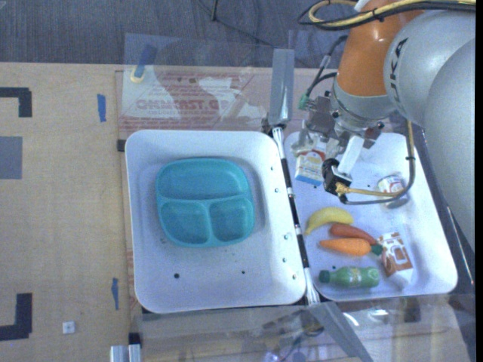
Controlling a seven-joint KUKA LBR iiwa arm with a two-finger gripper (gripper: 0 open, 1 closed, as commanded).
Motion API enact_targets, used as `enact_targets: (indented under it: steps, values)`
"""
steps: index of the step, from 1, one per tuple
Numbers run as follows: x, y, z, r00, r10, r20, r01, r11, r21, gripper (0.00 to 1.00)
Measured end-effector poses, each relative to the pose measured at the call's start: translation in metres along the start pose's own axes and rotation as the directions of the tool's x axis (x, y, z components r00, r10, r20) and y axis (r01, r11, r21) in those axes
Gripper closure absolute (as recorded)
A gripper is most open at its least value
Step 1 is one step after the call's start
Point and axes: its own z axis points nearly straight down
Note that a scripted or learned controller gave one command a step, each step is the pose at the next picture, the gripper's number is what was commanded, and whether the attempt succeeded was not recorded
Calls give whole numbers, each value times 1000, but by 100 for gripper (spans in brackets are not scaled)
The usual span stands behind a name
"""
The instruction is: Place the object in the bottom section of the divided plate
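A teal divided plate (204,200) lies in the left white bin (143,262), with one long section on its far side and two smaller sections on its near side. My gripper (323,143) hangs over the far left part of the right bin (438,270), just above a small white and blue carton (309,167). The wrist and its mount hide the gripper's tips and part of the carton. Nothing lies on the plate.
The right bin also holds a yellow banana (330,218), two orange carrots (349,240), a green bottle (349,277), a small brown and white box (395,253) and a small can (390,185). A yellow cable (373,193) loops from the wrist over the bin.
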Motion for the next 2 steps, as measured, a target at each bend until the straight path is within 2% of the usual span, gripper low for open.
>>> enact_targets:
  steps: [1, 2]
  values:
    - [54, 6, 11, 990, -139, -2, 139, 990, -3, 100]
    - [131, -28, -13, 963, -270, -2, 270, 963, -3, 100]
